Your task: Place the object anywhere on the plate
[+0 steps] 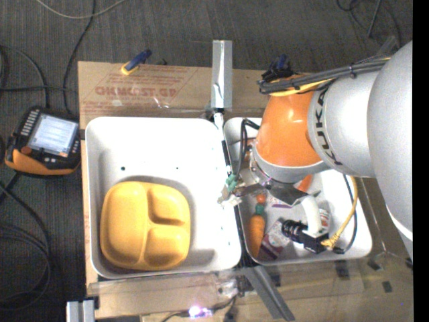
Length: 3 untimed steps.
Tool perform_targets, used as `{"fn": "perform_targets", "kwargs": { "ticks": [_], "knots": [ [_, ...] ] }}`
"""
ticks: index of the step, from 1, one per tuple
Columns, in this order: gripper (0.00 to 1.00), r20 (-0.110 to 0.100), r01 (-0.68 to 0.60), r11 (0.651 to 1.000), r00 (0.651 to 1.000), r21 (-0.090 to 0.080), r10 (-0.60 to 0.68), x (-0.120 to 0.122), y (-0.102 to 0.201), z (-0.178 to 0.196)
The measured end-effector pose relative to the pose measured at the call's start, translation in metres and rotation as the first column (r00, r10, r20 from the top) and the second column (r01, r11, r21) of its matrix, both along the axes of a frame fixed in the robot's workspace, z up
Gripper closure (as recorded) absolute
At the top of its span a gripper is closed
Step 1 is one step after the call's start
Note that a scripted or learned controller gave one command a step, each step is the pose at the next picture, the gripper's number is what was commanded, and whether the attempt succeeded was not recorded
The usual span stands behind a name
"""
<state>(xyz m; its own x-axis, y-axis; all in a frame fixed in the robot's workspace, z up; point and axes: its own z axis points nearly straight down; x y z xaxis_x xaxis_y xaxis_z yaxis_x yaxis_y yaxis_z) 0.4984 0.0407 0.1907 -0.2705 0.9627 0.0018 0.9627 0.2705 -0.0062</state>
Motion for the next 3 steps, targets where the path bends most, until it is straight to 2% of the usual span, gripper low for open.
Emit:
{"fn": "perform_targets", "kwargs": {
  "ticks": [1,2,3],
  "knots": [
    [1.0,0.002,-0.072,0.997,0.997,-0.001,0.072,-0.015,0.018,-0.008],
    [1.0,0.0,0.029,1.0,1.0,-0.002,-0.029,-0.017,0.071,-0.054],
    [1.0,0.043,-0.178,0.984,0.983,-0.004,0.178,-0.003,0.103,-0.094]
  ]
}}
